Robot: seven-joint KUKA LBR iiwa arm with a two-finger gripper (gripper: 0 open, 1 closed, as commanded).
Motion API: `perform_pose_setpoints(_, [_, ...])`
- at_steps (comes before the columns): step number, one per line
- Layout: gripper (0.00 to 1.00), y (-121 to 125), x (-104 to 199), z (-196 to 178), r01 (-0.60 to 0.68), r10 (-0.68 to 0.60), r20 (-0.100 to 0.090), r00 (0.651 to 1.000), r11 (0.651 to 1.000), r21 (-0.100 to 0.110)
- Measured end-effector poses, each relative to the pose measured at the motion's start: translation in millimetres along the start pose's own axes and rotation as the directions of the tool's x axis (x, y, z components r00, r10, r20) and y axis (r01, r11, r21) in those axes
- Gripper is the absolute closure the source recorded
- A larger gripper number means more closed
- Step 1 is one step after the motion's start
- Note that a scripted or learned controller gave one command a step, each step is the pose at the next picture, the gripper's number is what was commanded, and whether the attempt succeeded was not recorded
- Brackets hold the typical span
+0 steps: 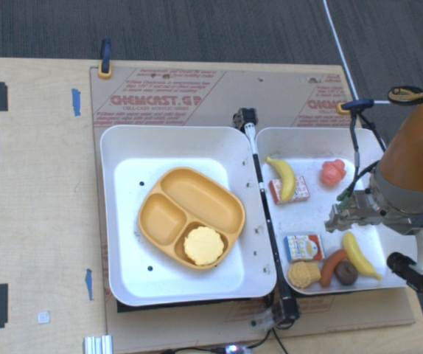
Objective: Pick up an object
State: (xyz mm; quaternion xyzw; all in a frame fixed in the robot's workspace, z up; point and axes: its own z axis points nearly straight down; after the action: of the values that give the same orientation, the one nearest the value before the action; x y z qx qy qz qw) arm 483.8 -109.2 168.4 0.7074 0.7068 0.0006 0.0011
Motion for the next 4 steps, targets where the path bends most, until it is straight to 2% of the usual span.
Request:
perform_pose_setpoints(1, [1.0, -4.2, -103.9, -13.4, 0.0, 0.0, 0.002, 1.0, 1.0, 0.0])
perform_pose_setpoints(2, [0.0, -4.0, -103.3, -13.3, 0.0, 0.0, 0.001, 1.0, 1.0, 0.0])
perform_pose_setpoints(3, [0.0, 4.5, -86.1, 82.8, 0.001, -0.001, 0.0, 1.0, 1.0, -0.001])
perform_pose_setpoints(4, [1.0, 5.5, -86.7, 72.1, 0.0, 0.0, 0.002, 1.0, 1.0, -0.005])
